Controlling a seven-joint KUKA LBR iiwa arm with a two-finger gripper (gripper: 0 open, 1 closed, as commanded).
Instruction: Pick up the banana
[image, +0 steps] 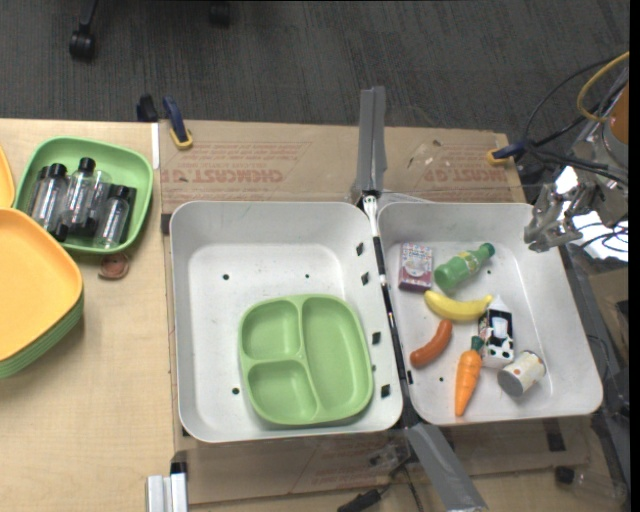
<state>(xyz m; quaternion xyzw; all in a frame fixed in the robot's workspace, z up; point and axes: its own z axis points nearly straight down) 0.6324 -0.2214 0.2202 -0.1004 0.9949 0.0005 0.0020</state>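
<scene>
The right bin (570, 330) held the banana (458, 305) at its middle, among a green bottle (464, 265), sausage (431, 343), carrot (466, 381), cow (496, 338) and cup (522, 373). The left bin (200, 300) held a green tray (305, 358). The gripper (548, 228) hovered over the right bin's far corner; its state could not be told.

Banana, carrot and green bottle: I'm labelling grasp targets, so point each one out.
banana (458, 305), camera view, middle of its yellow body.
carrot (466, 378), camera view, orange body below the green top.
green bottle (462, 267), camera view, its wide body.
</scene>
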